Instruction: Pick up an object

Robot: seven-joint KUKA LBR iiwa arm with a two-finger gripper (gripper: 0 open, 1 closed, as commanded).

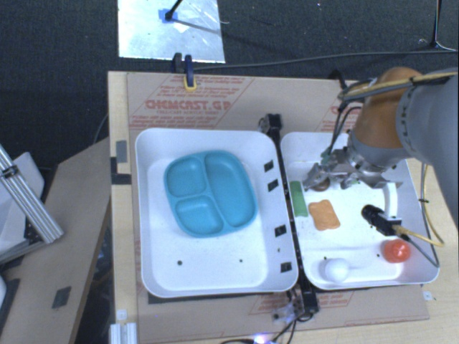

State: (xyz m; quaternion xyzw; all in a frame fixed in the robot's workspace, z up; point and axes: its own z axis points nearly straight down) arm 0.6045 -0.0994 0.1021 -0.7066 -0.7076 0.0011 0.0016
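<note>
The grey arm reached in from the right, its gripper (320, 178) low over the right bin (358, 274); whether it held anything could not be told. Below it lay a flat orange wafer-like piece (324, 214), a green strip (298, 198), a glossy red-orange ball (396, 250) and a white ball (336, 269). A smooth blue divided plate (210, 192) sat in the left bin (154, 264).

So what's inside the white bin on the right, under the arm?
The right bin holds a green block, an orange piece, a white ball and a red ball. The gripper covers whatever lies beneath it.
</note>
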